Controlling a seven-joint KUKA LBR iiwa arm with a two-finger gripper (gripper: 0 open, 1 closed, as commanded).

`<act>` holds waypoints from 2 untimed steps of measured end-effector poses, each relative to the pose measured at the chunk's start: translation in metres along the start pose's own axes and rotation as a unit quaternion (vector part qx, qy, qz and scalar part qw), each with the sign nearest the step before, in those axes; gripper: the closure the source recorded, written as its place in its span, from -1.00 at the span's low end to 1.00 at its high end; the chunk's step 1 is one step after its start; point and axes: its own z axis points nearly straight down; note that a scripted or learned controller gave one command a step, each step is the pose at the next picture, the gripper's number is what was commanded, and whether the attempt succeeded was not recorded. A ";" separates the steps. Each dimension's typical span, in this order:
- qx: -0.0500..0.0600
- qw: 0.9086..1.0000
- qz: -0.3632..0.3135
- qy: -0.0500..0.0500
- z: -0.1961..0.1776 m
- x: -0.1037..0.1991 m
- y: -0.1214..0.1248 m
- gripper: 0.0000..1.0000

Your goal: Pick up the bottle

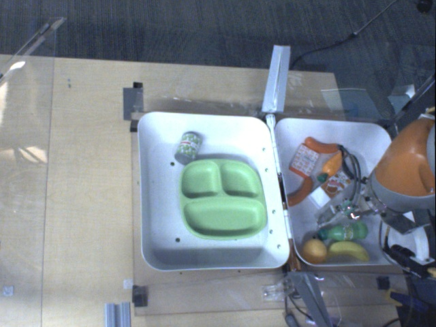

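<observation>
Risk first: the right bin is crowded. The green bottle lies on its side near the bin's near wall, with a banana touching or just beside it on the near side and a yellowish round fruit just to its left. My read: a descent slightly off lands a finger on the banana or clips the fruit, and the bottle rolls away, since it's a cylinder lying flat on smooth plastic. The bin wall close behind leaves little room for a finger on the near side. An orange packet with a label sits further back, likely out of the way.

Gripper hangs just above or at the far side of the bottle, arm coming in from the right. The metal and cable clutter there is too tangled to read, so I cannot tell whether the grip is spread, closed, or already around anything. Nothing visibly sits between the fingertips. The bottle looks to be resting on the bin floor, not lifted.

Left bin holds a green divided tray and a small can at its far left corner. Both irrelevant to the pick.
</observation>
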 end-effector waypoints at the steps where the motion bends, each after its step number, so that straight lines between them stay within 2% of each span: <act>1: -0.001 0.999 -0.032 0.000 -0.001 0.056 0.017 -1.00; 2: 0.004 0.987 -0.162 0.001 -0.040 -0.052 -0.001 -1.00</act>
